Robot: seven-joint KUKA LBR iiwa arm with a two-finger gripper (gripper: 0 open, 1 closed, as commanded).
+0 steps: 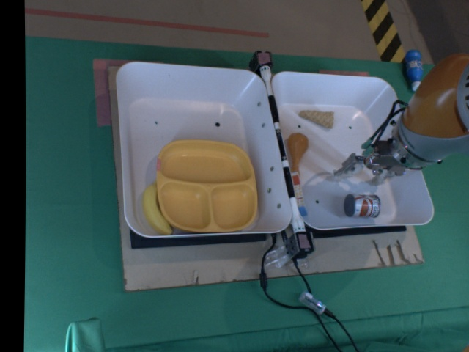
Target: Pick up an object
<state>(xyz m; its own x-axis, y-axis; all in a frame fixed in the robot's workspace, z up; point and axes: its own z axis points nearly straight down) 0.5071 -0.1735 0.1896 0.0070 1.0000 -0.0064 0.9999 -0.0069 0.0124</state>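
My gripper hovers over the right bin, near its right side, with the fingers spread open and nothing between them. Just below it, a small can lies on its side on the bin floor, apart from the fingers. To the gripper's left rests a brown spoon-shaped piece, with a thin white marker below it along the bin's left wall. A tan triangular chip lies towards the back of this bin.
The left bin holds a yellow divided plate with a banana tucked against its left edge. A black-and-white divider runs between the bins. Cables trail off the front. A blue object stands beyond the right bin.
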